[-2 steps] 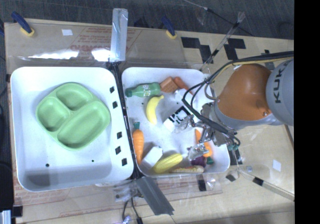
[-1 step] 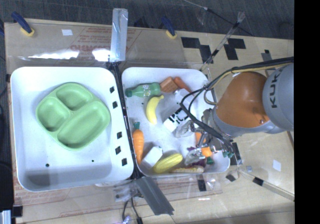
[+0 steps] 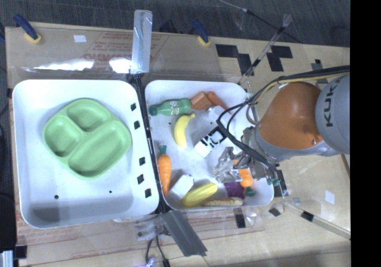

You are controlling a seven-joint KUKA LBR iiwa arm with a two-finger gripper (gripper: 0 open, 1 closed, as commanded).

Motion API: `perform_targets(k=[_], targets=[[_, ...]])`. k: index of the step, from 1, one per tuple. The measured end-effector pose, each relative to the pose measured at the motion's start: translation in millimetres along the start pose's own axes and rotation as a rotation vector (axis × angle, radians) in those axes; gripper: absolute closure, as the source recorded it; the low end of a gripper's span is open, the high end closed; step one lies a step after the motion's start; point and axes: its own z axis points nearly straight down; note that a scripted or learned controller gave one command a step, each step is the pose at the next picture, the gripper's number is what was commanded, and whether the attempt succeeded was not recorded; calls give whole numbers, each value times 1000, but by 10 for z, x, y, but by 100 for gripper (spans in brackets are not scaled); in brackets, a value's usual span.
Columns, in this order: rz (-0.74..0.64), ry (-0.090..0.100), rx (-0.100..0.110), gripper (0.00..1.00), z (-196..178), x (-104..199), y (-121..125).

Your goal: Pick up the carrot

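Note:
The carrot is orange with a green top. It lies lengthwise along the left wall of the right bin, with its green end pointing to the back. My gripper is low in the right half of the same bin, well to the right of the carrot and apart from it. It hangs over a clutter of small items. The orange band of the arm sits just behind it. Nothing of the carrot is hidden.
The right bin also holds a green bottle, a brown block, a banana, a white printed box, a white block, a yellow fruit, a purple piece and a small orange piece. A green divided plate lies in the left bin.

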Motion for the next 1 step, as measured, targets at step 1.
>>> perform_targets(k=[1], targets=[[34,-1,1,100,-514,-183,173]])
